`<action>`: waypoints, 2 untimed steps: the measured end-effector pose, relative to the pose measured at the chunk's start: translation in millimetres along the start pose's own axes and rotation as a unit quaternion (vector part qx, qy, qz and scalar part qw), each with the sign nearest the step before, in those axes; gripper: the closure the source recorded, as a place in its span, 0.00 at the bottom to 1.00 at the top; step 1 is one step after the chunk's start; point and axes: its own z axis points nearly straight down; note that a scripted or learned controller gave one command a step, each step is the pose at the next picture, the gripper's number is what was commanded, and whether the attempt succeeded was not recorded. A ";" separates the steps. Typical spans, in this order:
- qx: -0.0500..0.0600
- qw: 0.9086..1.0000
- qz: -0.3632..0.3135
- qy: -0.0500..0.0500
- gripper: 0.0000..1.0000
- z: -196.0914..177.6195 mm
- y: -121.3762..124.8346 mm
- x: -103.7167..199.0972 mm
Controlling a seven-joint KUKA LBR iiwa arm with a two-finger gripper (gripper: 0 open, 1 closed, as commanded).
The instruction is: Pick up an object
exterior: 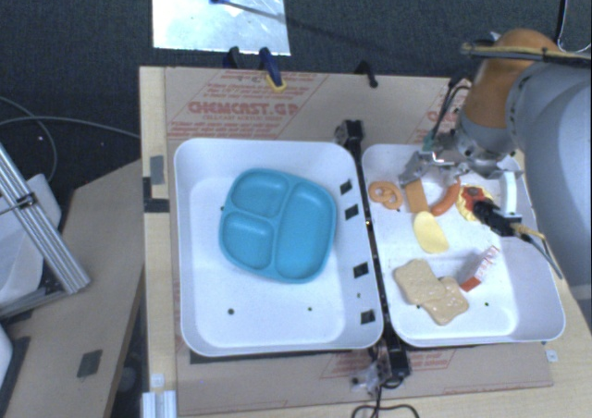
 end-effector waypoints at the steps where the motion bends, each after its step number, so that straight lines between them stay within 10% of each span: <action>1: 0.005 1.000 0.004 0.001 0.00 1.2 -57.7 -22.8; 2: 0.007 1.000 0.005 0.002 0.00 1.2 -133.9 -27.2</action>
